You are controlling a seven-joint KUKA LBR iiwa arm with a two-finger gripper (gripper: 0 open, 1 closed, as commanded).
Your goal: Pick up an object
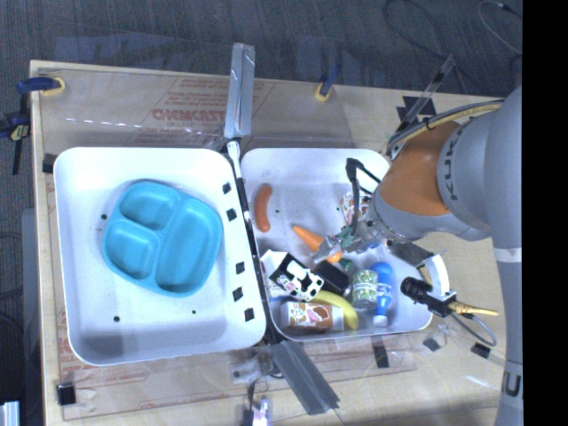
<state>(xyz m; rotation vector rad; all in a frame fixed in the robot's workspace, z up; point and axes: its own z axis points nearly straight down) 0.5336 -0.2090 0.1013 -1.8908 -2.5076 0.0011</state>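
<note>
Gripper (344, 238) is low in the right bin (293, 162), its grip unreadable. Just left lies a carrot (309, 235); below, a green can (365, 287). Nothing looks lifted; the pick remains.

A divided tray (162, 236) lies in the left bin (80, 318) (small items crowd the right bin (293, 167)).

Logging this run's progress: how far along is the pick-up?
Done: the arm has reached down into the right bin. In hand: the pincer sits low among the clutter beside the carrot, with no visible grasp. Left: gripping and lifting an object; the sausage and banana lie in the bin.
</note>
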